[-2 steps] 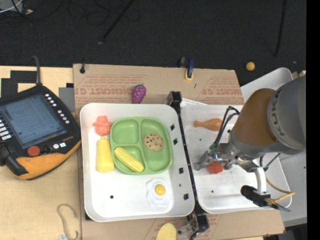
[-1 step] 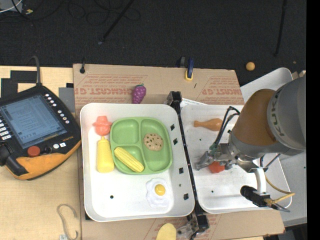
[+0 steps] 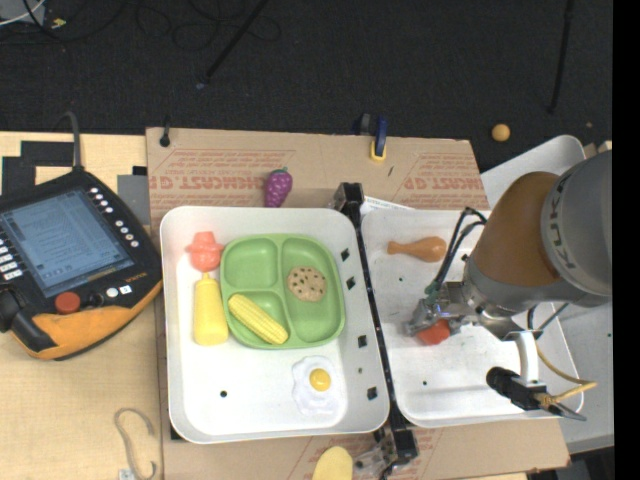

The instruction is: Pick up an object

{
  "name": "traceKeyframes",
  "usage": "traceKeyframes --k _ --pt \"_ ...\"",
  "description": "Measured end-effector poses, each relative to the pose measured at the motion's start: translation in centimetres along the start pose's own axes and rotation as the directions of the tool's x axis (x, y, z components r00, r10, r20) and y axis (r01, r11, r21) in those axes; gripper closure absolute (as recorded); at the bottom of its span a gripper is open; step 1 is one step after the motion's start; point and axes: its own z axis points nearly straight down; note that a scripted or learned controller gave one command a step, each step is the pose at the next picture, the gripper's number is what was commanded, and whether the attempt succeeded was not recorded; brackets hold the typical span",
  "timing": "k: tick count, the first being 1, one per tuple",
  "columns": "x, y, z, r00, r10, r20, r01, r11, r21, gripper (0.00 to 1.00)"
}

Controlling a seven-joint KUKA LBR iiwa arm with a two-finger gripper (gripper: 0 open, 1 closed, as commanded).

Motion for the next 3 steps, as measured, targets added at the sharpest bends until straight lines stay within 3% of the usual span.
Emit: traceKeyframes --k 2,3 --pt "0.4 0.4 -11.8 1.0 -0.015 0.0 0.015 1.0 -0.003 1.0" --pt "0.3 0.4 -12.9 1.0 -0.014 0.0 0.014 1.0 0.0 1.0"
